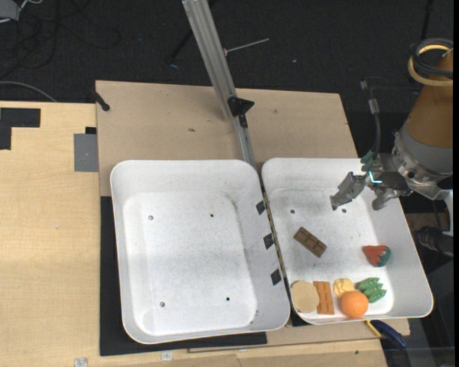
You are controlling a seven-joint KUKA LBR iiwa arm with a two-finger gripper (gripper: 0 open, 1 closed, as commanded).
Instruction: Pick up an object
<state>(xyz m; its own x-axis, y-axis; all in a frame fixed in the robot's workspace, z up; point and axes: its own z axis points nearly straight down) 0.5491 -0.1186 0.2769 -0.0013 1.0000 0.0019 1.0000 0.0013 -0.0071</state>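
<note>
1. Gripper (361,193): mine, hanging above the upper part of the right bin (302,176), fingers spread apart with nothing between them.
2. Arm (432,121): reaching in from the right, orange band above my wrist, wrist tilted toward the bin.
3. Chocolate bar (310,241): lying mid-bin, below my fingers and apart from them.
4. Strawberry (376,255): near the right wall.
5. Orange (354,303), green vegetable (372,288) and bread slice (304,296): clustered along the near edge.
6. Left bin (130,180): beside the right one.

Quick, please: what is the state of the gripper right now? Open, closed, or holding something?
Gripper: open, holding nothing, above the right bin, apart from the brown block.
</note>
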